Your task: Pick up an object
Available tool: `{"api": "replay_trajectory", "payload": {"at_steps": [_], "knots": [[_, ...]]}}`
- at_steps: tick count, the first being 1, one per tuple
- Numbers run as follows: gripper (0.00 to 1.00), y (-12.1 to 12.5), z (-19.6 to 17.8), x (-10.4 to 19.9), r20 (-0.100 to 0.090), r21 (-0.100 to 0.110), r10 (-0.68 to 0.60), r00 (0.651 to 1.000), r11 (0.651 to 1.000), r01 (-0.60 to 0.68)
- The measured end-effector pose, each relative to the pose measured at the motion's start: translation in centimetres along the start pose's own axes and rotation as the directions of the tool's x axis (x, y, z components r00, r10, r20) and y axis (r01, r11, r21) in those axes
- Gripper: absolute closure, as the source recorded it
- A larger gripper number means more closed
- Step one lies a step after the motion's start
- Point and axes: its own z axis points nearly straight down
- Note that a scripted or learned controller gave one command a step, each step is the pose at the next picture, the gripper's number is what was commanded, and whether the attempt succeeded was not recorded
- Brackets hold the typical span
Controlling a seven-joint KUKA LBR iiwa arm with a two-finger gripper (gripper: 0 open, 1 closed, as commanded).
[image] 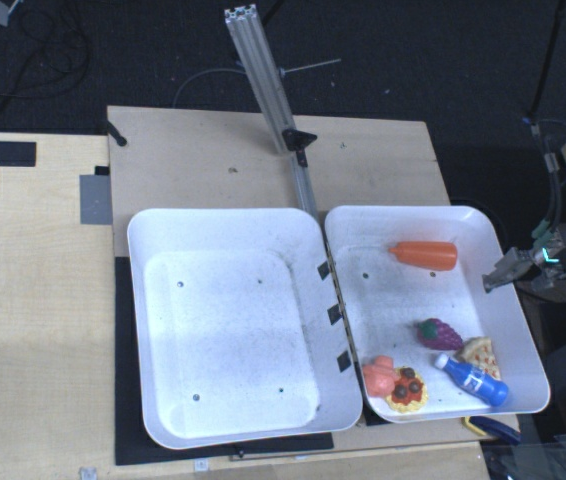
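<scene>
Objects for picking lie in the right bin [463, 218], all apart from the gripper [508, 268], which sits at that bin's right rim; whether its fingers are parted or closed cannot be told; nothing shows between them. Nearest is a smooth orange carrot [425, 255], tapered, lying crosswise in the far half; a knobbly purple grape bunch [440, 334] sits nearer the middle; beside it a tan waffle-like wedge [480, 354] touches a glossy blue bottle [475, 380] with a white cap; a pink-red lumpy toy [380, 376] and a small yellow tart [407, 391] crowd the near left corner; the left bin [163, 228] is speckled white plastic.
</scene>
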Motion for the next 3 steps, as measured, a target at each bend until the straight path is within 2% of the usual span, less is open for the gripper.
{"api": "replay_trajectory", "payload": {"at_steps": [1,3], "knots": [[0.00,0.0,0.0,0.0,0.000,0.000,0.000,1.000,1.000,0.000],[0.00,-0.7,9.2,-0.2,-0.001,0.004,0.000,1.000,1.000,0.000]]}}
